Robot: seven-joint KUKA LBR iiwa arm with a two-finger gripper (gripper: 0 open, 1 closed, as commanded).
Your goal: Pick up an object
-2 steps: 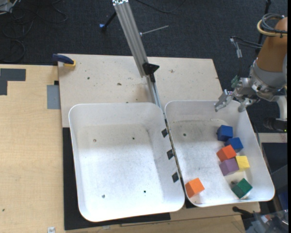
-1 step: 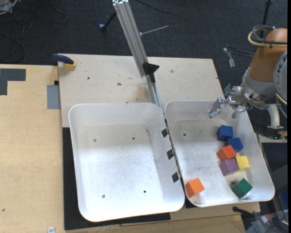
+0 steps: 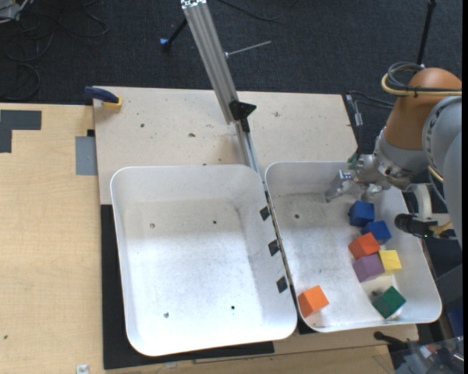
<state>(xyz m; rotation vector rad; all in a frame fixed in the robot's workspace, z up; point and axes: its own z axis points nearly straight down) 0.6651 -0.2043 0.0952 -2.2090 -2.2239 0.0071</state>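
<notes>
The two-finger gripper [image 3: 345, 184] hangs seemingly open and empty, the dark blue wooden cube [image 3: 362, 212] just below-right in the right white bin [image 3: 296, 179].

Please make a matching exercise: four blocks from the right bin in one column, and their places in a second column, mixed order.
Things:
1. green block
2. yellow block
3. purple block
4. lone orange block

Places:
A. near the divider between the bins, apart from the cluster
B. at the right bin's near right corner
C. just left of the yellow block
D. just right of the purple block

Pairs: 1-B, 2-D, 3-C, 4-A
</notes>
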